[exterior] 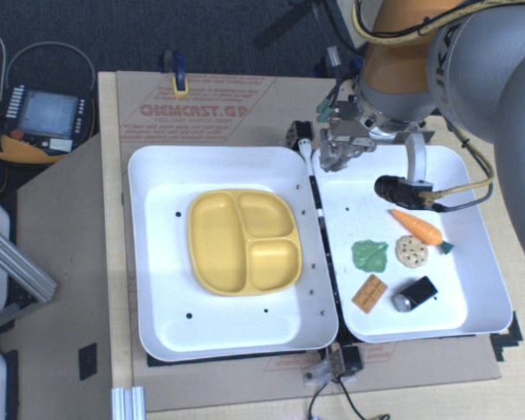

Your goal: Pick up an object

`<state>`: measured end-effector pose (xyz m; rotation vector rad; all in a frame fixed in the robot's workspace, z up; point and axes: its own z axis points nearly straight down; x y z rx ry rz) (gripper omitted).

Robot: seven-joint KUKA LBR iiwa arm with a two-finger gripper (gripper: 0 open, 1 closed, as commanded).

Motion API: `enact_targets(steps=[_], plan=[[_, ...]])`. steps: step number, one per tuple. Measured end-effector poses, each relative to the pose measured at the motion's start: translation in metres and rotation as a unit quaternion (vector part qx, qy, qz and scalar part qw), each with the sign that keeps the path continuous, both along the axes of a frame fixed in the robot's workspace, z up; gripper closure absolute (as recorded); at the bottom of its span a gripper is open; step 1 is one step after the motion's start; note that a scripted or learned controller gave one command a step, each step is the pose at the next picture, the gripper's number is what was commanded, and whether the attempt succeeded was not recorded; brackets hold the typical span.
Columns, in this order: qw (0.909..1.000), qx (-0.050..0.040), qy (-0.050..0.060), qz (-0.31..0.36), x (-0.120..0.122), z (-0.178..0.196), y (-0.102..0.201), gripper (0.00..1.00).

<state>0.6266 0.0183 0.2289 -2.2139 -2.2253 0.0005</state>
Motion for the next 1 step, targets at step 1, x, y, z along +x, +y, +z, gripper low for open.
enact_targets(steps=[1], plan=[[1.0,0.0003,-0.002,0.001,0.0109,0.0005,0.0637,1.0]])
